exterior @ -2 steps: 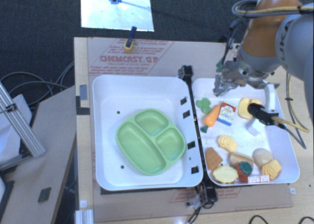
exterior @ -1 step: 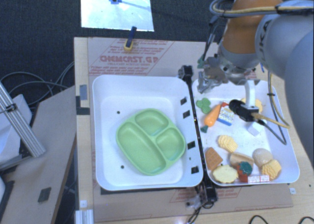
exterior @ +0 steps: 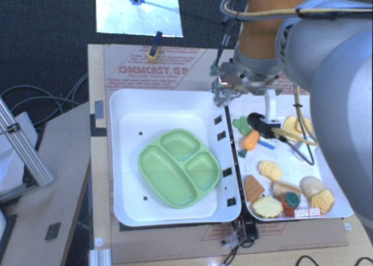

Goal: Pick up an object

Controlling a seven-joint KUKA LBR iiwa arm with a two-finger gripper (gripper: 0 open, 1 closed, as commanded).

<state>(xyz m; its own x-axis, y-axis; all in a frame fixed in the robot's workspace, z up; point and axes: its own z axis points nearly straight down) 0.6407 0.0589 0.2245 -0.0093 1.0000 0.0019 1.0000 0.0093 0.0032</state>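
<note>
Glossy green plastic tray (exterior: 178, 167), smooth white bins (exterior: 125, 142)

Green tray (exterior: 178, 167) in left bin (exterior: 125, 200), toys right.

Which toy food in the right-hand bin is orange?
The carrot, orange with a green top, beside the divider; the other pieces in the bin are yellow, tan or red.

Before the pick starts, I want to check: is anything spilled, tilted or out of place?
Nothing stands out. The green tray lies flat in the left bin, and the toy foods are inside the right bin.
</note>
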